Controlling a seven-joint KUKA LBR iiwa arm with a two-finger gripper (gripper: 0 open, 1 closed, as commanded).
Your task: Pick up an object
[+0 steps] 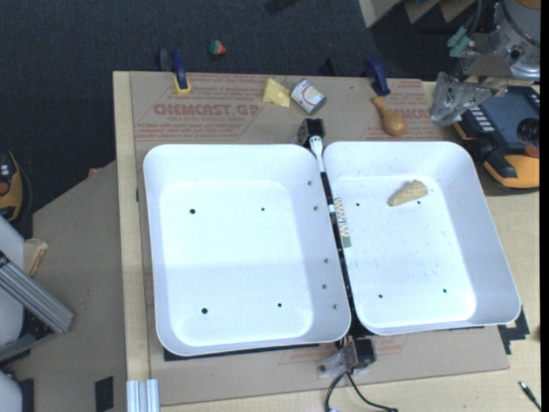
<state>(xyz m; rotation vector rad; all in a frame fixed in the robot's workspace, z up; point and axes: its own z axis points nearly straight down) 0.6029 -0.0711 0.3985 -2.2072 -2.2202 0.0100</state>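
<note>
Lies alone in the right bin [480, 230]: a small tan, bread-like piece [407, 193], in the bin's far half, slanted, well clear of the walls. Sits beside the left bin [163, 256], the two rims touching along a dark strip with a label between them. Rest on the brown cardboard sheet [214, 108] covering the worktop, beyond the bins: a yellow wedge [276, 93], a small white-and-grey block [308, 96] just beside it, a tan pear-shaped thing [390, 117], two blue clamps [179, 65] at the far edge. Hangs at the upper right, off past the right bin's far corner and well apart from the tan piece: the gripper [452, 101]. Jaws apart, clamped on nothing.
</note>
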